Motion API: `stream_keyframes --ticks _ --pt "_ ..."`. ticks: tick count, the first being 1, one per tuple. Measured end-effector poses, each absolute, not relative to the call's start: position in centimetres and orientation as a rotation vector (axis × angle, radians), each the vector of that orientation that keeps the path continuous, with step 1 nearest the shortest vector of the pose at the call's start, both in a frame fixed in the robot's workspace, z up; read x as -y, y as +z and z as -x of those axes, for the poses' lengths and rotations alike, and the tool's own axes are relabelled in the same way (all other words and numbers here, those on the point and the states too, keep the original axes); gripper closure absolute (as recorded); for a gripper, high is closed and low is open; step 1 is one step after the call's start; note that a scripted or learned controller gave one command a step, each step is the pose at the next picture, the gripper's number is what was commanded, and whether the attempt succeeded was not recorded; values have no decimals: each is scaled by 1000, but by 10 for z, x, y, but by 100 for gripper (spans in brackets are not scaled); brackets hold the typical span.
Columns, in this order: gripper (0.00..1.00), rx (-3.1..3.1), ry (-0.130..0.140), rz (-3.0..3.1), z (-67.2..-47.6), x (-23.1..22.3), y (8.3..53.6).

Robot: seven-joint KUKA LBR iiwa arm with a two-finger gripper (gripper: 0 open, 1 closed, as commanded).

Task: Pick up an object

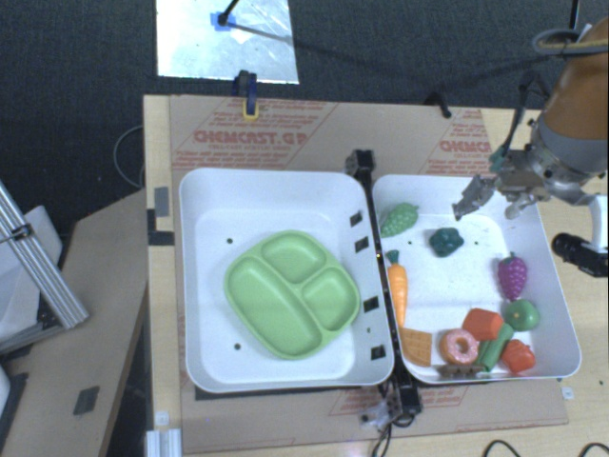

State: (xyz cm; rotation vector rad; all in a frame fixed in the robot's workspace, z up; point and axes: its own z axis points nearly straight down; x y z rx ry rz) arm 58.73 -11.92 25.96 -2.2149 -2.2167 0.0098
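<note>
Camera view, looking down at slant on worktop (285, 122) carrying two white bins.

Left bin (205, 208) holding green divided plate (290, 293).

Right bin (552, 284) holding toy food: green lumpy piece (400, 219), dark teal broccoli (445, 242), carrot (398, 291), purple grapes (512, 275), pink donut (461, 347), cracker (415, 344), red and green pieces at near right corner.

Gripper (493, 201) hanging over far edge of right bin, fingers (470, 201) spread wide, gripping nothing; broccoli lying just below, apart.
</note>
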Motion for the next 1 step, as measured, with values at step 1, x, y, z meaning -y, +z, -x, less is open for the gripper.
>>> stream_keyframes --ticks 1 --pt "0 2225 -1 2219 -589 119 266"
